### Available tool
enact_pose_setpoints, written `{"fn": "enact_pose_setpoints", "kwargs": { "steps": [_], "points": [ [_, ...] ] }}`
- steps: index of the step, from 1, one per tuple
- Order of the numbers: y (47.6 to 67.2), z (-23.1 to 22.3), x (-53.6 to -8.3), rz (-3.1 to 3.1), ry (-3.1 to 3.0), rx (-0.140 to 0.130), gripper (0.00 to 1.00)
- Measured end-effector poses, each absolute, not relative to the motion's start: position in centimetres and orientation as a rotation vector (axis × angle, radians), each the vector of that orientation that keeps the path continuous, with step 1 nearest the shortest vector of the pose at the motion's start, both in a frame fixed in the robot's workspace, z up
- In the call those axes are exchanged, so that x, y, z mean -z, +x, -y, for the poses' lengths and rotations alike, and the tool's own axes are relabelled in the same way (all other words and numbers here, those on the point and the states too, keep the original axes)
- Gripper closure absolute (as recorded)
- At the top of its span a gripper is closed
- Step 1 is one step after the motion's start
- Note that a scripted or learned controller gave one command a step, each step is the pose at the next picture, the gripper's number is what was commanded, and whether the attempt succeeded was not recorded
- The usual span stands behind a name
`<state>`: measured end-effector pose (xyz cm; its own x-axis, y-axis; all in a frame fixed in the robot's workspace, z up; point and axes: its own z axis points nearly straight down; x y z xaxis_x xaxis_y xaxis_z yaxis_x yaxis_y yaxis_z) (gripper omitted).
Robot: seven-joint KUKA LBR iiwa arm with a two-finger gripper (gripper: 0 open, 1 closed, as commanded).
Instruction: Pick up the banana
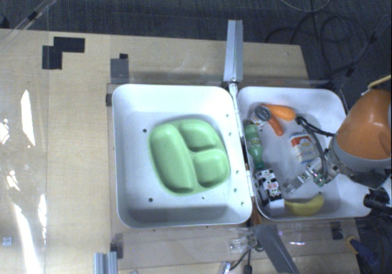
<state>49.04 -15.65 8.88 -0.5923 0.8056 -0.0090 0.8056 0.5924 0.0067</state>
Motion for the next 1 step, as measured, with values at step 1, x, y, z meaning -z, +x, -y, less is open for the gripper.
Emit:
{"fn": "enact_pose_setpoints", "kwargs": {
  "steps": [1],
  "points": [
    [49.05,20.48,-8.81,-2.513,1.874,-0.009,0.00]
  ]
}}
